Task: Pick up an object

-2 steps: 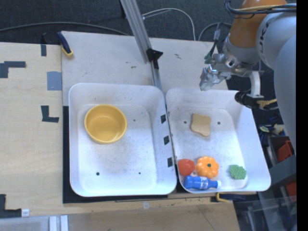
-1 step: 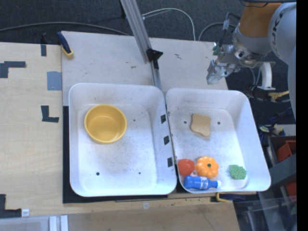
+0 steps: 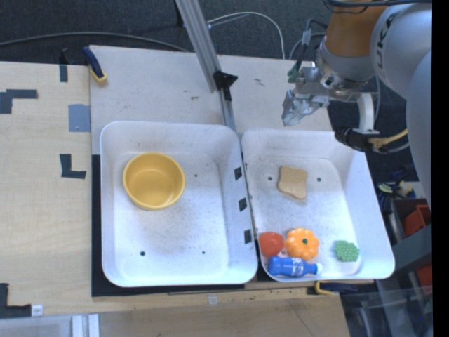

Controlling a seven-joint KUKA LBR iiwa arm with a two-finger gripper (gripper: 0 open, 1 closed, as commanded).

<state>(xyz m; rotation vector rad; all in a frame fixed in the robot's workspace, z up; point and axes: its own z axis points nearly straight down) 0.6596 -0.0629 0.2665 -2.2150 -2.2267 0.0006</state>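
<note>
Objects for picking are seen gathered in the right bin (image 3: 365,209), below the end effector (image 3: 293,112) in the camera view. The end effector is held above the tabletop (image 3: 154,83), just beyond the far rim of that bin, and nothing is seen between its fingers; whether they are apart or together cannot be told. Nearest below it a tan bread slice (image 3: 292,181) is laid flat on the bin floor. Well below it, against the near wall, a red tomato (image 3: 271,243), an orange pumpkin (image 3: 302,243) and a blue bottle (image 3: 292,267) are clustered touching one another, and a green piece (image 3: 345,250) is set just to their right. Well to the lower left of the end effector, a yellow bowl (image 3: 153,180) is placed upright in the left bin (image 3: 112,209). To its left, a grey metal pole (image 3: 200,34) is slanted across the tabletop.
</note>
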